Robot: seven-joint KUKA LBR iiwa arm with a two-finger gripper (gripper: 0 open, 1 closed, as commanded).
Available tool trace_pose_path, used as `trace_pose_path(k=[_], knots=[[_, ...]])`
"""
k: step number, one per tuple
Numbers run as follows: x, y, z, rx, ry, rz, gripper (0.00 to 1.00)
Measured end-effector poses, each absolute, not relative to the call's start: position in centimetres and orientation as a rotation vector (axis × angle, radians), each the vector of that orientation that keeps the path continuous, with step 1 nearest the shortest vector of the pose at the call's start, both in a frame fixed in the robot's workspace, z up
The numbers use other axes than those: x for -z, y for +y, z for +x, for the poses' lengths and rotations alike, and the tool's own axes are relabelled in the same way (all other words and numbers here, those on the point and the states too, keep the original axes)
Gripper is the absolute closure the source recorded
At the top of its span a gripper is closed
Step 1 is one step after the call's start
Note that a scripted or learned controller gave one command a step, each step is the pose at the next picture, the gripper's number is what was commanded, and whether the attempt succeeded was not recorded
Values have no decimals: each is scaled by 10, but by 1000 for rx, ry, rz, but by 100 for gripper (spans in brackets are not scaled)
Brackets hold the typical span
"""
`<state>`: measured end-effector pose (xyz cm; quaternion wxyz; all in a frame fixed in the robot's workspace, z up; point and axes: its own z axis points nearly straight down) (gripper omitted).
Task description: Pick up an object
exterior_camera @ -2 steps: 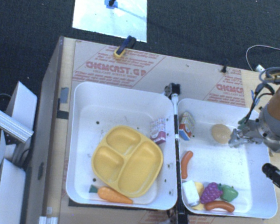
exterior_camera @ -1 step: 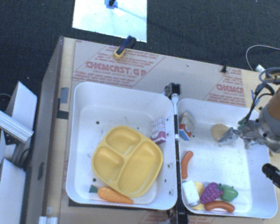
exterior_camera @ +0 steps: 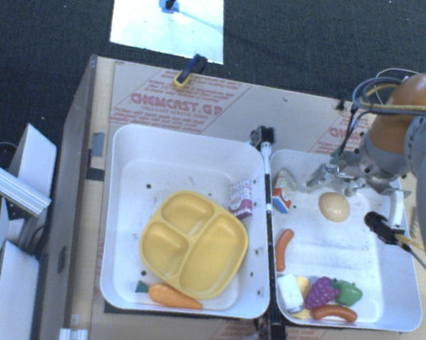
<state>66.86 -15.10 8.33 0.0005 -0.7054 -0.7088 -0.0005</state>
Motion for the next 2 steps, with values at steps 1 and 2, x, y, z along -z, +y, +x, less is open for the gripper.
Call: trace_pose_path(k=[1,2], knots=[[-85,-155,652,1,-2226,-2221,0],[-85,-166,639,1,-2225,-2221,0]])
